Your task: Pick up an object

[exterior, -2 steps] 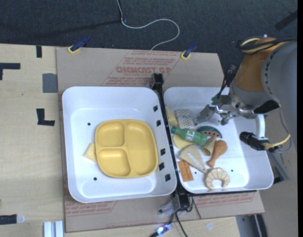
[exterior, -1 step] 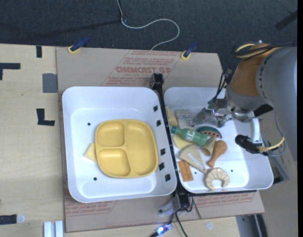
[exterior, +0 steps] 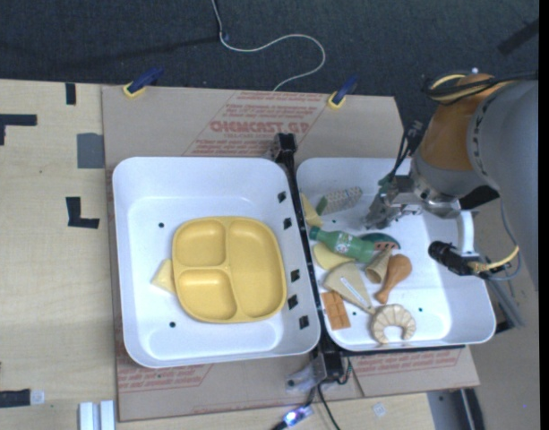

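The pincer (exterior: 381,211) hangs low over the right bin (exterior: 453,325); I cannot tell its state. Just beside it, lower left, lies a green bottle (exterior: 344,239). Farther below lie a drumstick (exterior: 395,274) and a croissant (exterior: 392,322). Well apart to its left, a yellow divided plate (exterior: 229,269) sits in the left bin (exterior: 144,186).

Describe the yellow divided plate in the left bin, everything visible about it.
The yellow divided plate looks like smooth plastic: a rounded square with three compartments, two above and one lower left. It lies flat, slightly turned, near the middle of the left bin. A pale yellow wedge pokes out from under its left edge.
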`<control>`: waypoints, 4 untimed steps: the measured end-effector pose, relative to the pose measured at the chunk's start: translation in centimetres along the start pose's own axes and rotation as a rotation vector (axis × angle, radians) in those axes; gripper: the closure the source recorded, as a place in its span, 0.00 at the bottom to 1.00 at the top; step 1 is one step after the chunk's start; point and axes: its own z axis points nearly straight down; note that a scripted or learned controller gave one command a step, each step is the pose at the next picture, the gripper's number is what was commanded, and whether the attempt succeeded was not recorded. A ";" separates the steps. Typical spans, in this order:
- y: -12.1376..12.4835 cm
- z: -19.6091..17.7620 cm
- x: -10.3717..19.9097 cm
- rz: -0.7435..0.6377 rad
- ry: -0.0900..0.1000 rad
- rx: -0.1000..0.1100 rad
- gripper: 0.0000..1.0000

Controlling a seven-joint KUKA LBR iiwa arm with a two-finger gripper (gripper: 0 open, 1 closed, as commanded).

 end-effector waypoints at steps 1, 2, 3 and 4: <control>0.9 -5.9 0.3 0.002 0.002 0.000 1.00; 1.4 -12.1 0.7 0.002 0.002 0.000 1.00; 1.5 -12.7 0.8 0.003 0.003 0.004 1.00; 1.3 -12.0 5.3 -0.001 0.003 0.006 1.00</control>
